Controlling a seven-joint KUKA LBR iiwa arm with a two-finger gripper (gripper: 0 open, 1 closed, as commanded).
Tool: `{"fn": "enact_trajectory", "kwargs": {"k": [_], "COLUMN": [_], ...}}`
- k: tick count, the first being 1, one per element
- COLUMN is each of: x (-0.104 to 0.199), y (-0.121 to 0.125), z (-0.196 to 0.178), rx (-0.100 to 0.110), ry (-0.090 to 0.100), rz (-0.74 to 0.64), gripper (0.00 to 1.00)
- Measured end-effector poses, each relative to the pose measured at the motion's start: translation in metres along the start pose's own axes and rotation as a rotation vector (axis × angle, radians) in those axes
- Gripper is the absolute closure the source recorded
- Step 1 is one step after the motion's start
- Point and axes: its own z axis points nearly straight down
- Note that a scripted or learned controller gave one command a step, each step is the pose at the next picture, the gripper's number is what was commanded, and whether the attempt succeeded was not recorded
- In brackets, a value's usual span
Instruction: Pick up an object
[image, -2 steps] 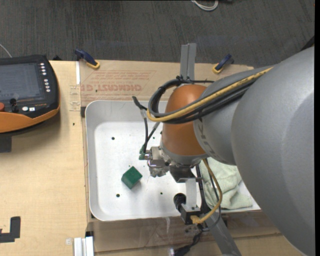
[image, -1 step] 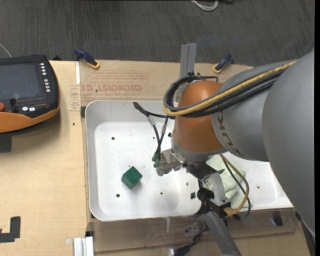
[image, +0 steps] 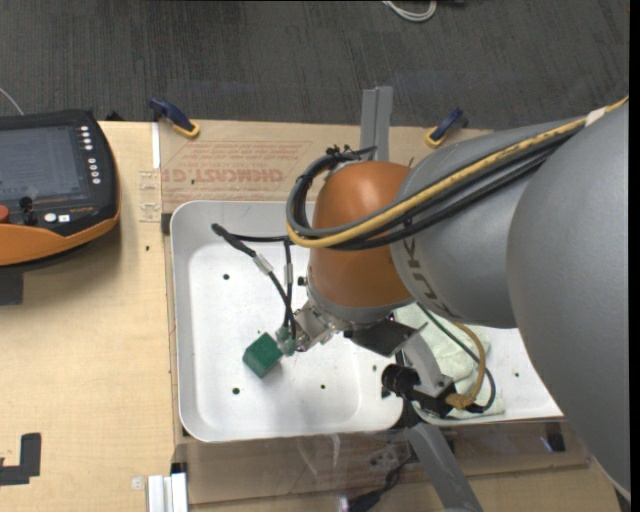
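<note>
Down in the left-hand bin (image: 200, 300), just below the orange band (image: 360, 240), you have the gripper (image: 291, 340) lowered close to the bin floor, its tip at the upper right corner of a small green block (image: 262, 354). The block sits on the white floor toward the bin's near edge, tilted a little, immediately to the gripper's lower left — touching or nearly touching, you cannot tell which from this angle. You also cannot tell how the gripper is set, because the wrist hardware crowds that spot; nothing here shows the block clasped.

Above the gripper, black cables (image: 300, 200) loop out from the orange band, and one thin lead (image: 240, 245) trails left across the bin floor. A yellow-and-black cable (image: 480, 170) runs along the grey arm (image: 540, 230), which covers much of the right-hand bin (image: 520, 375) — you see only a strip of its white floor near the front.

Further out, the bench (image: 80, 380) carries an orange-edged teach pendant (image: 50, 185) at the far left, well apart from the bins. A printed cardboard sheet (image: 240, 165) lies behind the bins, held by two clamps (image: 175, 118) at its back edge.
</note>
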Motion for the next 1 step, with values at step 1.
{"fn": "enact_trajectory", "kwargs": {"k": [1], "x": [-0.0345], "y": [-0.0036], "z": [0.0597], "rx": [0.004], "ry": [0.001], "rz": [0.375], "gripper": [1.0]}}
